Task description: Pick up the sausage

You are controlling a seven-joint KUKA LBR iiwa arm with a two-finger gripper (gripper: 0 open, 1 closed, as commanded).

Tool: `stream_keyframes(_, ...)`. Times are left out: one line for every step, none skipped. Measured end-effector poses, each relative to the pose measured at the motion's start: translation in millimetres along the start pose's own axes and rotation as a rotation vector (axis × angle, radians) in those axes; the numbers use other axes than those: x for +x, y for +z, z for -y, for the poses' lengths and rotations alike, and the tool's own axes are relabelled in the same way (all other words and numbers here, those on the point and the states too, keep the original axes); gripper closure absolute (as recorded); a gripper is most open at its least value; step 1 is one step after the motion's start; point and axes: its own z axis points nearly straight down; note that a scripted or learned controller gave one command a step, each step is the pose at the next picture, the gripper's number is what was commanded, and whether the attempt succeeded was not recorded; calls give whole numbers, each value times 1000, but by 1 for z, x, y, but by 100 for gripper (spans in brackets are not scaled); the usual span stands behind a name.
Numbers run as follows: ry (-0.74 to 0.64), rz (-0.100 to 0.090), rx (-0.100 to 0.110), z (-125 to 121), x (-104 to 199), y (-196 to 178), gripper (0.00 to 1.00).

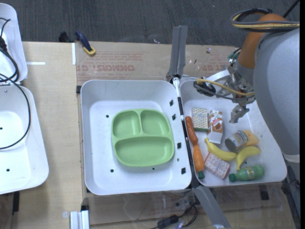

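In the right bin (271, 142), I see the sausage (190, 130) lying against the left wall, carrot (198, 158) below it; my end effector (237, 114) hovers apart, grip unreadable.

a robot lab bench set up for picking trials

two shallow white bins (90, 142) sit side by side on a wooden bench (52, 66) lined with a sheet of cardboard (124, 61), above dark carpet (119, 8). a grey robot arm (279, 80) with an orange band and loose cables (217, 87) reaches in from the right. the right bin holds toy food: plastic bananas (221, 151), a carrot (198, 159), a small green bottle (246, 173); the left holds a green divided plate (142, 138). a clamp (85, 43) and another white tub (19, 142) with a black cable lie at the left.
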Motion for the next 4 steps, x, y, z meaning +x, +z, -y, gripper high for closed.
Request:
stream_keyframes(-43, 1, 0, 110, -2, -49, 0)
stream_keyframes(-29, 3, -1, 128, -51, -49, 0)
stream_keyframes(5, 3, -2, 52, -4, -49, 0)
stream_keyframes(5, 0, -1, 119, 22, -49, 0)
